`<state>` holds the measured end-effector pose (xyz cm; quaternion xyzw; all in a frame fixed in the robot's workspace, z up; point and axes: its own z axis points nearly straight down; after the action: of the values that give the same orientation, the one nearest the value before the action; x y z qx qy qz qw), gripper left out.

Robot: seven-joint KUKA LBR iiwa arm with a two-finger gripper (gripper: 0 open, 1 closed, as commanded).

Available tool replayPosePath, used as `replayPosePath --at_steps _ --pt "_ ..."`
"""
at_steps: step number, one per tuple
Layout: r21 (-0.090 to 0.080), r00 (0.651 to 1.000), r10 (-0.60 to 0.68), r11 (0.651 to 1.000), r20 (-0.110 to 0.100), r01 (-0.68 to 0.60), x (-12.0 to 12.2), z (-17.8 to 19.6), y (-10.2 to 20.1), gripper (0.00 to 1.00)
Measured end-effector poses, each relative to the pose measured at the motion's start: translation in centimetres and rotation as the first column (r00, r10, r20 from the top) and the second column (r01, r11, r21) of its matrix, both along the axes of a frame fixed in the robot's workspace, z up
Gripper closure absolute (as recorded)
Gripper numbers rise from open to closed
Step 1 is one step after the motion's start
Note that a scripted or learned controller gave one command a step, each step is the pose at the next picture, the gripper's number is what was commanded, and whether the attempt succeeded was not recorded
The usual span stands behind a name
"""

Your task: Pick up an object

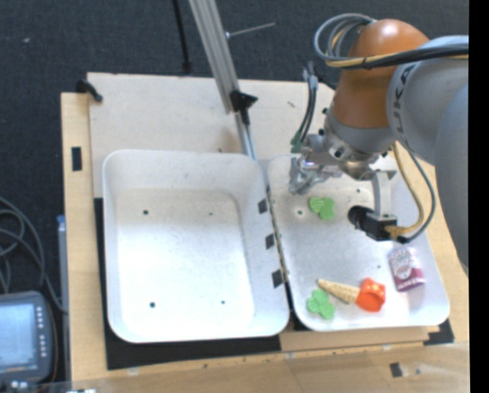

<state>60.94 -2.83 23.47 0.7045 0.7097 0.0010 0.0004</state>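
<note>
While a small green toy [322,208] lies on the floor of the right bin [342,248] towards its far side, the hand [300,180] hangs just to the left of it and a little farther back, close to the bin's left wall. How far the hand is open cannot be told, and nothing can be seen in its grasp. Along the near edge of the same bin lie a second green piece [319,304], a tan cone [337,289] and an orange block [371,295], with a pink packet [405,268] to the right. On the left of the tabletop [170,109] is the left bin [187,244]
</note>
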Motion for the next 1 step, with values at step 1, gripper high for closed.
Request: replayPosePath --at_steps 1 --pt "0.0 1.0 0.0 1.0 0.0 0.0 1.09 -0.71 5.43 1.0"
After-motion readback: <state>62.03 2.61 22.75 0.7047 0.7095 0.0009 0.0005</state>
